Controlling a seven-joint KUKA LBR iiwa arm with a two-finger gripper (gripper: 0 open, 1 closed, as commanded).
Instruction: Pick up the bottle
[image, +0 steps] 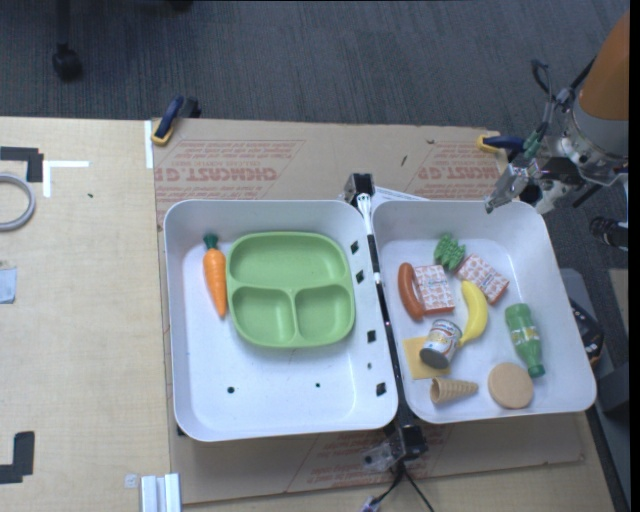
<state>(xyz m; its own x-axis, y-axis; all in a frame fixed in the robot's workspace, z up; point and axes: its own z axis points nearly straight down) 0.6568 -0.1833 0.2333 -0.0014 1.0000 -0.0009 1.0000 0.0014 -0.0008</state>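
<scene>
Here, bottle (524, 339) lies beside banana (475, 311) and cookie (511, 386).

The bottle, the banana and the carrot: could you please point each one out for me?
bottle (524, 338), camera view, middle of its green body.
banana (476, 312), camera view, middle of its yellow curve.
carrot (215, 280), camera view, middle of its orange body.

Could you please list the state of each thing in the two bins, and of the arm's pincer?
Bottle: lying flat, right bin, untouched.
Can: on its side.
Banana: lying beside the can.
Cone: on its side.
Carrot: lying beside the green tray, left bin.
Pincer: above the right bin's far edge.
</scene>
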